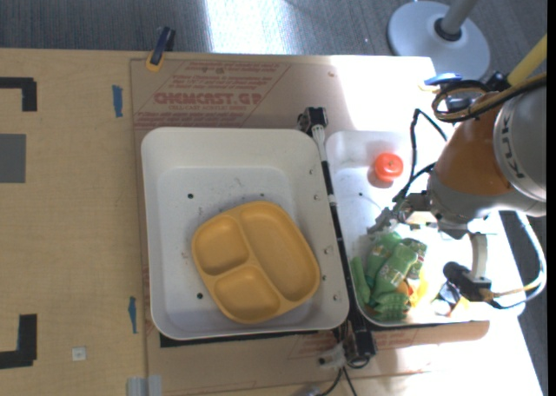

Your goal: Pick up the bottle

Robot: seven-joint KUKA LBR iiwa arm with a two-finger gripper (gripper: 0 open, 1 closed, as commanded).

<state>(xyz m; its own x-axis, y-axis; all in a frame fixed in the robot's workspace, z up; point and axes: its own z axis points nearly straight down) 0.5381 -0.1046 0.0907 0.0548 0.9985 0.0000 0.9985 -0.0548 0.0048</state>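
Two shallow white bins stand side by side on the bench. The left bin (165, 212) holds a yellow tray (254, 261) with three compartments, lying a little turned. The right bin (347, 153) is brightly lit, so much of its content is washed out. At its upper part I see an orange cap (387, 167); it seems to belong to the bottle (369, 160), whose pale body is hard to separate from the white floor. Lower in this bin lies a green packet (391, 274), with something yellow just beside it. The gripper (401, 214) is low over the right bin, between the cap and the packet. I cannot tell how it is set.
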